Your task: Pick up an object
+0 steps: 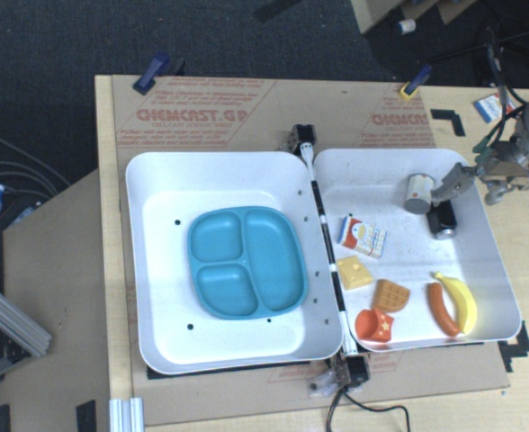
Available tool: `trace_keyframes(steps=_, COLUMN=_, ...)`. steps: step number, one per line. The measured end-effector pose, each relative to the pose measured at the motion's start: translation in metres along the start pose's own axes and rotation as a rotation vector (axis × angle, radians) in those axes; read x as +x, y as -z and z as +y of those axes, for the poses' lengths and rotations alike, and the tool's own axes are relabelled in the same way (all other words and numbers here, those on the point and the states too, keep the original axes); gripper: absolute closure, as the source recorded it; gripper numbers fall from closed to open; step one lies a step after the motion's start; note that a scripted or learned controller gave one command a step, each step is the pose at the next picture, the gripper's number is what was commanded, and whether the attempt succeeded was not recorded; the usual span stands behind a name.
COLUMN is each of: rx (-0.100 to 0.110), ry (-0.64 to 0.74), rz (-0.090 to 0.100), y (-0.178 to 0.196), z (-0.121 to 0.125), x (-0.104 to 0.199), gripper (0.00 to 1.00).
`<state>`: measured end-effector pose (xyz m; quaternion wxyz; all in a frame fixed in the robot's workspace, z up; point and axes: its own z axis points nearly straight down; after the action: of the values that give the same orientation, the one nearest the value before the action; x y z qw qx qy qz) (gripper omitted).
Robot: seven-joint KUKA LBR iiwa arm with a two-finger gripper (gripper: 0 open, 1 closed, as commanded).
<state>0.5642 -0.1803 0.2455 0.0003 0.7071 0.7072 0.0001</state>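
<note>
My claw (434,207) hangs low over the upper part of the right bin (498,268), reaching in from the right edge of the worktop (112,241). One finger looks grey and the other dark, and they seem spread apart with nothing between them, though at this slant I can't be fully sure. Just beside the grey finger sits a small grey cylinder (416,190), the nearest candidate for pick-up and possibly touching it.

The other objects lie further down the same bin: a small red-and-white carton (362,236), a yellow cheese wedge (354,273), a waffle (391,294), a red-orange piece (374,326), a sausage (443,309) and a banana (461,301) lying side by side. The left bin (147,241) holds a blue divided plate (246,261).

To do this well, I judge I should centre over the cylinder so the fingers straddle it across its narrow width, descend until they flank its sides, then close squarely; a glancing contact would likely roll it away toward the bin wall
</note>
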Motion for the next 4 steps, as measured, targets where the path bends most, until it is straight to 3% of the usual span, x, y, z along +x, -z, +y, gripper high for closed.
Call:
trace_keyframes(steps=1, rx=-0.006, ry=0.0, rz=-0.002, y=-0.137, z=0.028, x=-0.018, gripper=0.0)
trace_keyframes(steps=2, rx=-0.004, ry=0.006, rz=0.01, y=-0.152, z=0.069, x=-0.03, gripper=0.0)
trace_keyframes(steps=3, rx=0.009, ry=0.014, rz=0.017, y=-0.14, z=0.069, x=-0.028, gripper=1.0)
trace_keyframes(steps=4, rx=-0.003, ry=0.002, rz=0.0, y=-0.067, z=0.069, x=0.022, gripper=1.0)
